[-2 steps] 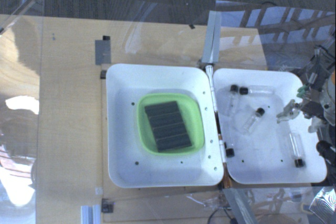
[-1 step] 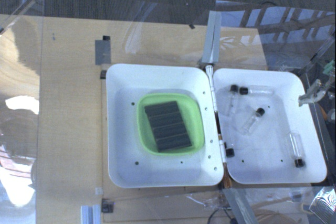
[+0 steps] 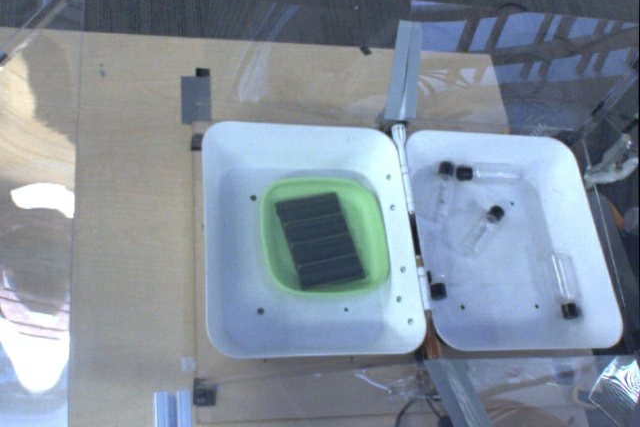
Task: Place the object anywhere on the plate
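Green plate [image 3: 375, 250] sits in the left bin [image 3: 230, 315], center frame, a dark ridged block [image 3: 320, 240] already on it, long axis running upper-left to lower-right. Clear black-capped vials [image 3: 481, 227] lie scattered in the right bin [image 3: 600, 315], just right of the plate; any pick must travel left.

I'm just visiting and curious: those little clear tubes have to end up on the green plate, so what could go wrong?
1. The tubes are clear against the white right bin, so they look hard to spot and may slip from a grasp.
2. One tube lies near the bin's wall, which could block a clean grab.
3. A dark slab covers most of the plate; a round tube dropped there might roll off.
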Controlling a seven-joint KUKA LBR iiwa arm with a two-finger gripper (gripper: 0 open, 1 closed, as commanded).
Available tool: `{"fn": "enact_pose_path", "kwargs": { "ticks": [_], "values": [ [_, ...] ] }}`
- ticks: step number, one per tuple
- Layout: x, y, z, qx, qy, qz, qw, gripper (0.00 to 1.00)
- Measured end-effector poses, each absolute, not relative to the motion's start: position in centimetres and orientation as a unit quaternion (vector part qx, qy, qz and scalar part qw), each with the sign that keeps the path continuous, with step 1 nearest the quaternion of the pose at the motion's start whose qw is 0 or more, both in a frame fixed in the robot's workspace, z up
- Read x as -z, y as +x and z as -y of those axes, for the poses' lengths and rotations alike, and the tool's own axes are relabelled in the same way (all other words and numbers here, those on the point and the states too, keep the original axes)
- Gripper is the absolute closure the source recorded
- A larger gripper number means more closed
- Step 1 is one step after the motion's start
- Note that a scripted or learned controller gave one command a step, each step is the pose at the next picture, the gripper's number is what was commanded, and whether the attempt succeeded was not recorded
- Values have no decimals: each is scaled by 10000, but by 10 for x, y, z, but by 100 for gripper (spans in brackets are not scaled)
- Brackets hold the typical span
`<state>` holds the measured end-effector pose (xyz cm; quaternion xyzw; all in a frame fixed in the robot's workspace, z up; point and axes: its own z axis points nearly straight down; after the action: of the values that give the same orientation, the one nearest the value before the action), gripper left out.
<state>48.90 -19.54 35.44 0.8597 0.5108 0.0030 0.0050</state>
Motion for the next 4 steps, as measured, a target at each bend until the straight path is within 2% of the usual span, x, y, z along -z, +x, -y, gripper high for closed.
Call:
{"fn": "enact_pose_path", "kwargs": {
  "ticks": [1,2,4],
  "values": [
    [-438,491,198,-44,8781,-4784,60,0],
    [-436,489,194,-25,7955,-6059,52,0],
    [-437,488,198,-33,8457,-5336,50,0]
  ]
}}
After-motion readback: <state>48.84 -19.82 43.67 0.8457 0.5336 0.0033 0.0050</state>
